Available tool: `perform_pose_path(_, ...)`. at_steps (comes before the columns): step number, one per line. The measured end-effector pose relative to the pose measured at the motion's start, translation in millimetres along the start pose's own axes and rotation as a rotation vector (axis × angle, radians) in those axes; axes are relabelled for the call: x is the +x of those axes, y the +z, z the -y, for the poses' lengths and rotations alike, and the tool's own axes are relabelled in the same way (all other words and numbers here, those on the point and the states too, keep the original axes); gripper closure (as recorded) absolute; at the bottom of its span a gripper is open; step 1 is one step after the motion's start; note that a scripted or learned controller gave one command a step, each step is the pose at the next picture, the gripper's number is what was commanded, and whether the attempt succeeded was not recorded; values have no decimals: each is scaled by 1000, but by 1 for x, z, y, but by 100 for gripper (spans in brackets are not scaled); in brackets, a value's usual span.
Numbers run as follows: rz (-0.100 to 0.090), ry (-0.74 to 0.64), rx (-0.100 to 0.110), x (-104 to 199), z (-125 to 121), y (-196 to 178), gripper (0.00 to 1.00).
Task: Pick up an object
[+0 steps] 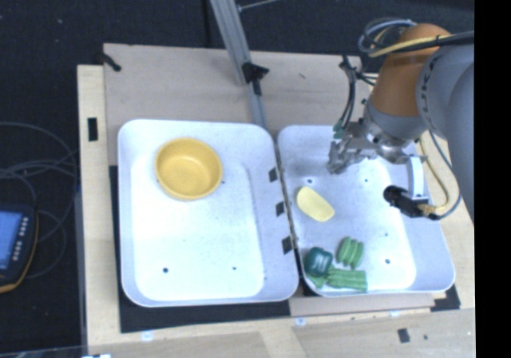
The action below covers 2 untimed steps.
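Near edge of the right-hand shallow white bin [431, 268]: a cluster of small green plastic toy pieces [339, 264], one darker teal-green at the left, two ribbed lighter ones beside and below it, all touching or nearly so. A bit further in, near the divider betw. the bins, a pale yellow soft oblong piece [315, 204] lies flat, apart from the green cluster. Left-hand shallow white bin [136, 268] holds a round yellow plastic bowl [188, 169], upright, in its far-left part.

Two-finger gripper [342, 158] sits over the far part of the right bin, tips pointing down-left toward the bin floor, above & right of the yellow oblong piece, not touching it. Nothing seen betw. its tips; how wide it's set, can't tell — too small & dark. Grey arm w/ orange band [403, 77] comes in from the right, wrist bent downward, cables looped over it.
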<state>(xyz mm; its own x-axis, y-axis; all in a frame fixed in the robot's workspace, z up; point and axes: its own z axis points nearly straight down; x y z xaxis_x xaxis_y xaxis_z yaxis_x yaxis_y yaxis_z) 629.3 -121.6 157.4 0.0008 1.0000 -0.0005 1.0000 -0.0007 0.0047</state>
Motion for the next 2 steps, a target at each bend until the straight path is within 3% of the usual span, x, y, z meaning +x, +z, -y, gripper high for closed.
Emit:
perform_pose_path(1, 0, -1, -1, 9, -2, -58, 100)
perform_pose_path(2, -1, -1, 3, 8, -2, -71, 100)
